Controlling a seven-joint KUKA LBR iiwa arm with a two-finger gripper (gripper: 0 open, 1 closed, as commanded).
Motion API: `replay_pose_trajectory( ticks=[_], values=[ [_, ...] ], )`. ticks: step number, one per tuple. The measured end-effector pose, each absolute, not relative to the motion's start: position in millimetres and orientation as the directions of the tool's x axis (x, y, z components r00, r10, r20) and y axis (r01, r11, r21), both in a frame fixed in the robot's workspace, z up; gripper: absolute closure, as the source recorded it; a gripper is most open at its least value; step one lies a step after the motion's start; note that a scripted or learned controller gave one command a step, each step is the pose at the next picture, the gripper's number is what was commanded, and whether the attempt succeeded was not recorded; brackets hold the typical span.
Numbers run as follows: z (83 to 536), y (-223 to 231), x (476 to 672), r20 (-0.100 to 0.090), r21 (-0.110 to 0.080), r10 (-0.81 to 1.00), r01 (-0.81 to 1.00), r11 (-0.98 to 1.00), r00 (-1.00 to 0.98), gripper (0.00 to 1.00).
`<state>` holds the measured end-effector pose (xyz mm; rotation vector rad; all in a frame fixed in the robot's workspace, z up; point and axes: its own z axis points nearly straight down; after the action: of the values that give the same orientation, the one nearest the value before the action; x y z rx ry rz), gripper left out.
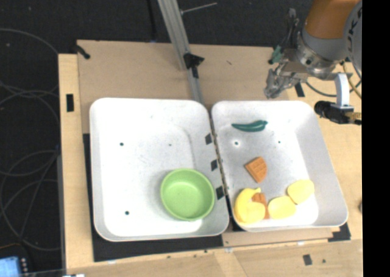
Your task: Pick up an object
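The arm's gripper point(277, 84) hangs over the table point(134, 69) just outside the far edge of the right bin point(323, 142), near that bin's far middle; whether the jaws are apart or together cannot be told from this slanted view. No object sits between them. The task leaves the choice of object open, and the nearest candidate is the green chili pepper point(249, 126), which lies on the right bin's floor close to its far wall, a little toward the camera and slightly left of the gripper. Its long axis runs roughly left to right across the view, so a grasp would likely want the jaws to close across its thin body, from far side to near side. Further toward the camera lie an orange wedge point(256, 169) near the bin's middle and a cluster of yellow pieces point(274, 204) along the near wall, touching or nearly touching one another, which would probably make them harder to single out. The green bowl point(187, 193) rests in the left bin point(122, 148), near its near right corner, well apart from the gripper. The pick appears not yet begun.
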<state>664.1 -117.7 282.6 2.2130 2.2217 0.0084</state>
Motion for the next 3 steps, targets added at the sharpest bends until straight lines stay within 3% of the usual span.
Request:
replay_pose_trajectory(
  ticks=[3],
  values=[
    [263,17,649.2,-0.001,-0.001,1.000,1.000,0.005,-0.005,1.00]
  ],
)
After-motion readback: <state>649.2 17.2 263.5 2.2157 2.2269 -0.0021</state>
